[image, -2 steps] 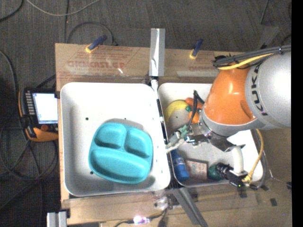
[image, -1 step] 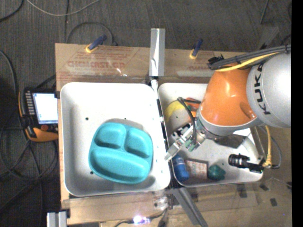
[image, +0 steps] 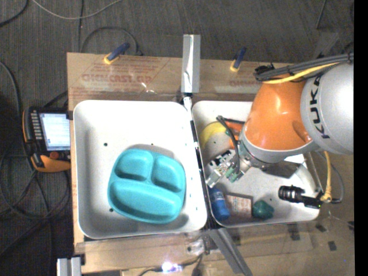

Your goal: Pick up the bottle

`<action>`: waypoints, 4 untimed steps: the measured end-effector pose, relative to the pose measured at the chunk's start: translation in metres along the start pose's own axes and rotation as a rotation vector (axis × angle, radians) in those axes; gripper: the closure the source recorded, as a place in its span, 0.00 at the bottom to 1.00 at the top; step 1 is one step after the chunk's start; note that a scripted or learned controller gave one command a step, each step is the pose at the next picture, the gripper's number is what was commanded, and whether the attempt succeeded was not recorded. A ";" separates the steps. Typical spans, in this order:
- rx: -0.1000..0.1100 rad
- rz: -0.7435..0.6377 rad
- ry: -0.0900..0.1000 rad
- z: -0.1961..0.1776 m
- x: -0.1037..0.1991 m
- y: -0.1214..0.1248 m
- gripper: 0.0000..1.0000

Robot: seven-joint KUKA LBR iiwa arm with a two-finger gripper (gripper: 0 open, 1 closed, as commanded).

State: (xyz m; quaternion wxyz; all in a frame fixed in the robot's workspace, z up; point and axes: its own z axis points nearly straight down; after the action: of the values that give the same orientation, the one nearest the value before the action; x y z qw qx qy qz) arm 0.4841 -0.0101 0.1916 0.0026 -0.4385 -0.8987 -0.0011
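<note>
The bottle (image: pixel 218 204) is lying in the near left corner of the right bin (image: pixel 270 220), close against the wall that divides the two bins. It is showing as a small, stubby blue cylinder, with a paler patch on its upper side. Its long axis is running roughly near to far. Its cap end is too small to make out.

The gripper (image: pixel 218 171) is hanging over the left part of the same bin, just on the far side of the bottle and not touching it. Whether it is released or clenched cannot be told from this slant, and nothing is showing in its grasp. The arm (image: pixel 279 119), with its orange band, is reaching in from the right and covering much of the bin's middle.

A yellow rounded thing (image: pixel 211 134) is sitting at the far left of the right bin, beyond the gripper. A brown flat packet (image: pixel 240 203) is lying just right of the bottle, and a dark green lump (image: pixel 263 210) is resting right of that. In the left bin (image: pixel 92 119), a teal divided tray (image: pixel 148 184) is lying near the middle.
</note>
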 end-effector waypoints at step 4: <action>0.006 0.740 -0.004 0.002 0.034 0.040 1.00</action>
State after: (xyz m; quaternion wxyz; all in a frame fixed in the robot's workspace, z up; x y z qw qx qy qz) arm 0.4948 0.0416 0.1901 0.0022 -0.7338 -0.6793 0.0037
